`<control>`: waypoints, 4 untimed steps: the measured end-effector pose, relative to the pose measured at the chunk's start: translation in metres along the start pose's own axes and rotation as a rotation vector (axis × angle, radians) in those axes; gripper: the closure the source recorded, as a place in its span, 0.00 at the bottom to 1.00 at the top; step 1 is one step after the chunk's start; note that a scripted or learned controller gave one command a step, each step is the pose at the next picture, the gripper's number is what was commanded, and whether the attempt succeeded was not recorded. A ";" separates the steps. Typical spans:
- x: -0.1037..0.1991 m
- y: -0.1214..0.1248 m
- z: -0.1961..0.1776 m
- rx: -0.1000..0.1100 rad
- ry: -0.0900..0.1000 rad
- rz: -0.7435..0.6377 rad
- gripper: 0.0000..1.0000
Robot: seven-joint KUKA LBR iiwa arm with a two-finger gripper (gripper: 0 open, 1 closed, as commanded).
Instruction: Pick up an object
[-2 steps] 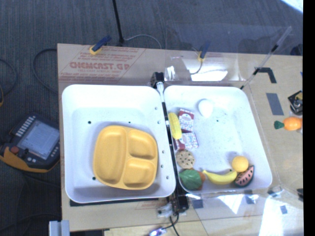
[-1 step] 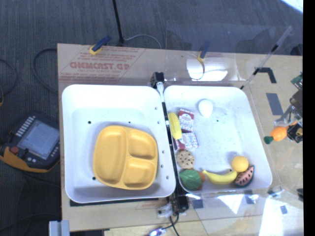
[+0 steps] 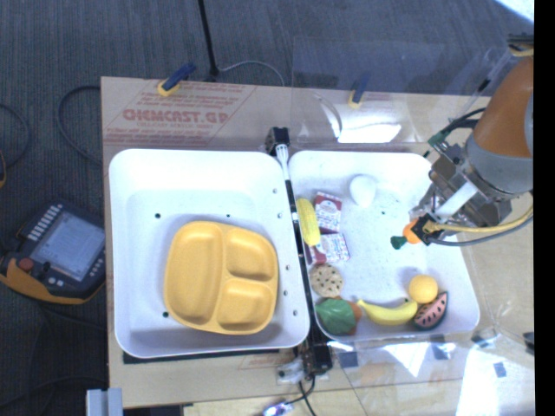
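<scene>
Looking down at your bench, you've got the arm (image 3: 507, 137) coming in from the right edge of the frame, orange band up top, wrist angled down toward the right bin (image 3: 386, 161). The gripper (image 3: 414, 232) sits over the right side of that bin, about mid-height in the frame. At its tip you can see a small orange bit and a dark green bit, but honestly I can't tell whether that's part of the fingers or something pinched there, so I can't tell how far the jaws are open or if they've got anything.

Stuff you could grab is all in the right bin. Along its left wall there's a corn cob (image 3: 306, 220) standing lengthwise, with two red-and-white packets (image 3: 330, 225) just beside it. Below those sits a cookie (image 3: 326, 280), and below that a green vegetable (image 3: 336, 315) near the bottom edge. A banana (image 3: 387, 310) lies along the bottom, touching a lemon (image 3: 422, 288) and a watermelon slice (image 3: 431, 311) in the lower right corner. A white egg-ish ball (image 3: 362, 190) sits alone in the upper middle of the bin, well apart from the rest.

Over in the left bin (image 3: 139, 173) there's a yellow divided tray (image 3: 221, 276), lying flat, three compartments.

Off the bench at the left edge of the frame you've got the teach pendant (image 3: 59, 251) on the carpet.
</scene>
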State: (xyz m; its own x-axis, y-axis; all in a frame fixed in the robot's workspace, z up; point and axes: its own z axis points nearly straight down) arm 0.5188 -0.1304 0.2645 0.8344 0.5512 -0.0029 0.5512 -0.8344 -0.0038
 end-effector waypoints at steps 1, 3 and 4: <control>-0.073 0.045 0.013 -0.002 0.000 -0.292 1.00; -0.032 0.029 -0.052 -0.005 0.001 -0.317 1.00; -0.078 0.053 -0.053 -0.005 0.000 -0.573 1.00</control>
State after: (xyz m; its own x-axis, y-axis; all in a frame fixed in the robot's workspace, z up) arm 0.4836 -0.2177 0.3178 0.4025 0.9154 -0.0020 0.9154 -0.4025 -0.0002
